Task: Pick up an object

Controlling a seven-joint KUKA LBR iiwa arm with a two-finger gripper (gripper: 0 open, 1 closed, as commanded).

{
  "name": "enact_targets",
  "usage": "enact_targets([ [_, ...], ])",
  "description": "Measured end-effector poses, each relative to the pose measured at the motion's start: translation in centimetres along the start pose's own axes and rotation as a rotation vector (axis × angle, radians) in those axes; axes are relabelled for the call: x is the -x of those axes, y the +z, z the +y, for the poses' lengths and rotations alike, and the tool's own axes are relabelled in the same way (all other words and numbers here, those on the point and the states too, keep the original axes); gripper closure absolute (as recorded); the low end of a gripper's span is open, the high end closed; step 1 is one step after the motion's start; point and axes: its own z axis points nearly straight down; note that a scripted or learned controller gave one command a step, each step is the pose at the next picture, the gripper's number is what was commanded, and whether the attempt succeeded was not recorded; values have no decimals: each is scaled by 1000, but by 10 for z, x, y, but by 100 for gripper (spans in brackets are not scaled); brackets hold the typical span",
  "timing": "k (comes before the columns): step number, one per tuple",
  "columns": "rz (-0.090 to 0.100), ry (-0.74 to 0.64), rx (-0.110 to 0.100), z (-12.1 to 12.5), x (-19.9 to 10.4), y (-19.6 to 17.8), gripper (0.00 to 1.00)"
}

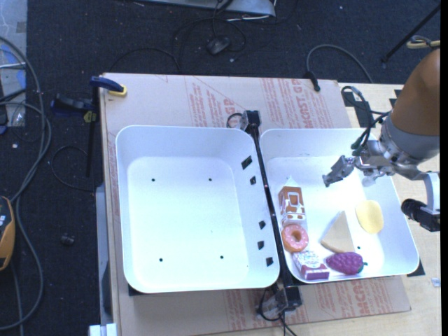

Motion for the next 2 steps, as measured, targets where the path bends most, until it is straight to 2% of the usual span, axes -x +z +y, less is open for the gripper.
enact_targets([
  [1,-1,-1,2,18,0,-26,0],
  [2,0,-1,2,-1,-17,-47,0],
])
